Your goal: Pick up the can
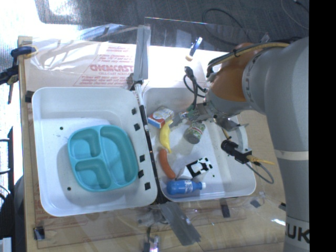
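the can [195,132] lies tilted in the upper middle of the right bin [239,180], its round end facing the camera, just below the tool [199,118]. the tool hangs right over the can's upper edge, and whether it is clenched or released cannot be told, since the wrist hides that part. the grey arm [273,77] with its orange band reaches in from the right, cables looping around the wrist. left of the can a yellow banana [165,136] lies upright along the bin, with a small white and red carton [159,118] above it. below the banana is an orange sausage-shaped thing [166,163], and a blue bottle [184,187] lies on its side near the bin's front wall. a black and white piece [199,167] sits between the bottle and the can. in the left bin [52,109] rests a teal divided tray [101,157] on the counter's other side
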